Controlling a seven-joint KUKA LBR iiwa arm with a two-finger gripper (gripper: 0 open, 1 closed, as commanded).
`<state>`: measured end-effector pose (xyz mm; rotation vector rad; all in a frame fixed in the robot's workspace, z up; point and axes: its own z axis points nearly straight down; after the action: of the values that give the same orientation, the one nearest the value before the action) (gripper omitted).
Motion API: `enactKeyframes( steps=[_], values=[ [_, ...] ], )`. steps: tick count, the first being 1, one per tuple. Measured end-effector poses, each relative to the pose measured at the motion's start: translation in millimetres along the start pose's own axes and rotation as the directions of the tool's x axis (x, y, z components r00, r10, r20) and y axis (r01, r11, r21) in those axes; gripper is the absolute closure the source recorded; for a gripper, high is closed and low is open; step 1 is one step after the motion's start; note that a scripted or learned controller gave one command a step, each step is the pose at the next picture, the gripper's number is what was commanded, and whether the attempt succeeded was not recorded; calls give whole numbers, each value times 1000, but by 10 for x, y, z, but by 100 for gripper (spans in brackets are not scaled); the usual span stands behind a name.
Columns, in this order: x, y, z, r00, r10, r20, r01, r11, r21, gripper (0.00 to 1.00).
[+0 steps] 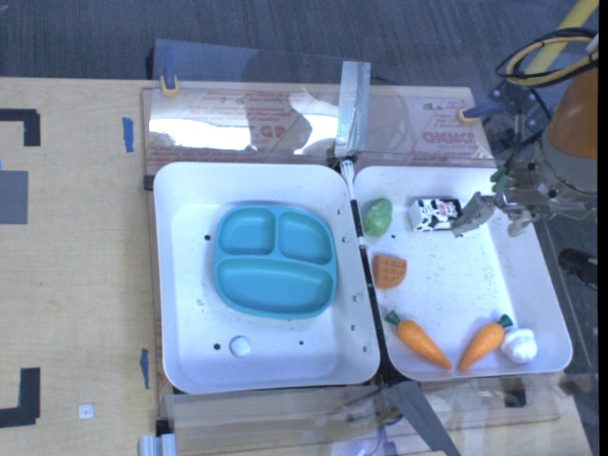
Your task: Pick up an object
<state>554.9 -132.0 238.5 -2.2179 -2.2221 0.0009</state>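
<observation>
From my screen I see the arm [570,141] reaching in from the right, its gripper [472,218] low over the upper part of the right bin [551,293]. I cannot tell how far the fingers are open; they show as a grey blur, and nothing is visibly held between them. The tip sits just beside the right end of a small black-and-white carton [434,214], patterned like a cow, which lies on the bin floor near the back wall; whether they touch I cannot tell.

To the left of the carton is a green rounded toy vegetable [377,217], close to the divider between the bins. Below it lies an orange waffle-like piece [389,271]. Toward the front of the same bin lie two toy carrots: one carrot [419,341] pointing down to the right, the other carrot [483,344] slanting up to the right, its top next to a white rounded object [520,347] in the front right corner.

In the left bin [180,255] a blue divided plate [275,260] with three compartments sits in the middle, and a small white disc [240,347] rests near the front left. Both bins stand on the table [66,283].
</observation>
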Motion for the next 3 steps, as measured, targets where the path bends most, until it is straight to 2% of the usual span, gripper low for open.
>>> enactKeyframes(
  steps=[1, 2, 3],
  values=[
    [183, 725, 429, 995, 103, 2, -103, 995, -2, 0],
    [101, 1083, 1207, 988, 156, 3, -156, 987, -30, 0],
    [57, 907, 1293, 995, 101, 8, -100, 993, -56, 0]
  ],
)
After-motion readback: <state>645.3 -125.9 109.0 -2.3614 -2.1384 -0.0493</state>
